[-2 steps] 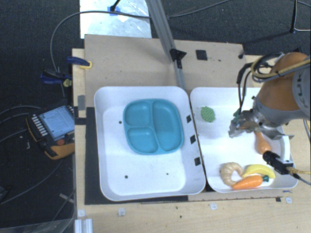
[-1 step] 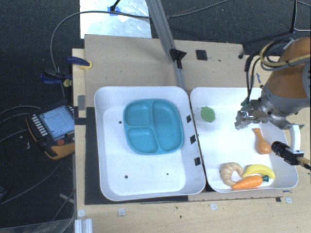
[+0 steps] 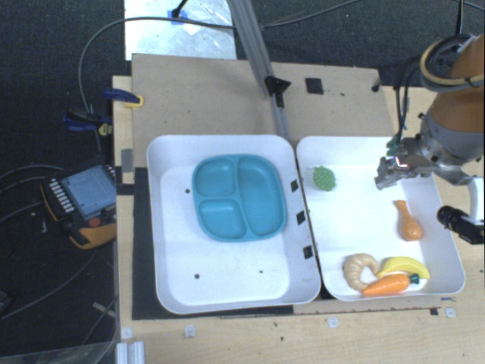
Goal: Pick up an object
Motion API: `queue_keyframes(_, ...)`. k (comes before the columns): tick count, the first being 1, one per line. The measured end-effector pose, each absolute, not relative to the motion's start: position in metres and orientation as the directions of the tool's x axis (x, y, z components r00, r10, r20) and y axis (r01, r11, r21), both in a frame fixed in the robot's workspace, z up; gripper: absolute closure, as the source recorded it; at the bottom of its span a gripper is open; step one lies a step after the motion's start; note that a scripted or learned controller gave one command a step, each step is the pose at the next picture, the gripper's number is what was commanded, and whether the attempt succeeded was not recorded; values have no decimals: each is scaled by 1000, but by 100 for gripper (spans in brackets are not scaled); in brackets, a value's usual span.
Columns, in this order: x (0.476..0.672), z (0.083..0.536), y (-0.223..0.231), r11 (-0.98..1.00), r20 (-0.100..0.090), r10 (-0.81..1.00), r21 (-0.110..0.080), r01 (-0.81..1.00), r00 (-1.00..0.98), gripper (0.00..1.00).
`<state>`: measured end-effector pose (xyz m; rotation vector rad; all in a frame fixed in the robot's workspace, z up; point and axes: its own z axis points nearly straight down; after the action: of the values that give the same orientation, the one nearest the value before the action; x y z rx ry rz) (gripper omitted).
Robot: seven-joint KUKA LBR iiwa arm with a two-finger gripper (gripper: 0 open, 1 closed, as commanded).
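Gripper (image 3: 388, 174) hovers over right bin (image 3: 345, 218), near its far-right edge — jaw state can't tell. Closest pick: orange drumstick toy (image 3: 408, 221) just below — drop straight down, centre on its narrow neck.

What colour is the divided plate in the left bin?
The divided plate is light blue, clear in the camera view.

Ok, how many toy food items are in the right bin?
5. A green broccoli-like piece lies near the bin's upper left; an orange pear-shaped piece at right; a beige croissant, yellow banana and orange carrot cluster at the near edge.
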<state>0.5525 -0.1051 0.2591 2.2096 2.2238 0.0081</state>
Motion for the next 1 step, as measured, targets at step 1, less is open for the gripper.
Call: queue_keyframes(1, 549, 244, -57, 9, 1, 1000, 2, 1000, -9, 100)
